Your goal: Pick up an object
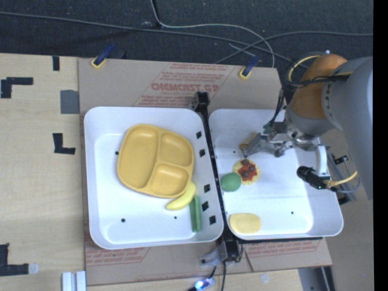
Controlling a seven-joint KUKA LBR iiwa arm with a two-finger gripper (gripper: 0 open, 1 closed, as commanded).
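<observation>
Looks like the approach step: tool (250, 147) hovering in right white plastic bin (276, 123), just far of small round red-topped yellow toy pastry (247, 171). Can't tell how open, nothing visibly held. Next probably needs dropping straight onto it.

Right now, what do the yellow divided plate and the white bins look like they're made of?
The yellow divided plate looks like molded plastic: uniform color, rounded compartment ridges, soft matte sheen. The two white bins also look like plastic, smooth and slightly glossy, with rounded molded corners, though coated metal can't be ruled out.
</observation>
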